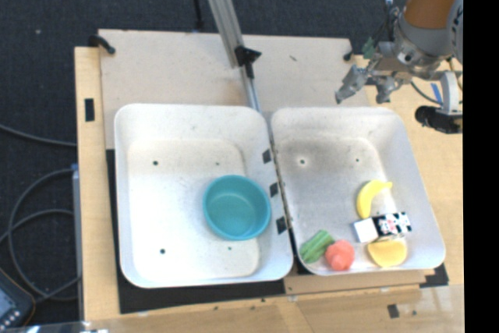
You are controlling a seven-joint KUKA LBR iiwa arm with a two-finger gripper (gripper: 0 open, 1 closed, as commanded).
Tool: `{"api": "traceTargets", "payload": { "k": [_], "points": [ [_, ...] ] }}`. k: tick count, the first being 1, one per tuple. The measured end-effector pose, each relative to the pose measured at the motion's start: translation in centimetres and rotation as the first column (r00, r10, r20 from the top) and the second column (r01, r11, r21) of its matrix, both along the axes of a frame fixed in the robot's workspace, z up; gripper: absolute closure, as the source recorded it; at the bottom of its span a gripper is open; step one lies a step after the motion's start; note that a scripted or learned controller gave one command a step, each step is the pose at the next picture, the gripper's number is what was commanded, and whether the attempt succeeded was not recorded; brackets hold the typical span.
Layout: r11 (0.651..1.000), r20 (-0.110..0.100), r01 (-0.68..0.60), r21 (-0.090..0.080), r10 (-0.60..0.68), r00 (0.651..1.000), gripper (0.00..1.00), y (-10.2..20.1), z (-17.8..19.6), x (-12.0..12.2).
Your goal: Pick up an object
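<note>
I am holding at the approach step: the claw [365, 86], fingers spread and gripping nothing, is hovering above the right bin [337, 129], and next needs lowering toward the banana [371, 196] well below it.

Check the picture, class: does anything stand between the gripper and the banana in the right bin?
Nothing visible does. The gripper hangs above the right bin's far rim; bare bin floor lies between it and the banana.
</note>
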State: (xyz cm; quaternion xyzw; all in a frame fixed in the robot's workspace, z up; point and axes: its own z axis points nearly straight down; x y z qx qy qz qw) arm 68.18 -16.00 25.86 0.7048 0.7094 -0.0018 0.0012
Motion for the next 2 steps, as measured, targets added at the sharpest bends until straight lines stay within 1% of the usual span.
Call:
{"api": "traceTargets", "payload": {
  "k": [1,2],
  "points": [
    [1.000,0.000,-0.001,0.000,0.001,1.000,0.00,0.0,0.0,0.0],
    [1.000,-0.002,0.002,0.002,-0.002,1.000,0.00,0.7,-5.1,0.5]
  ]
}}
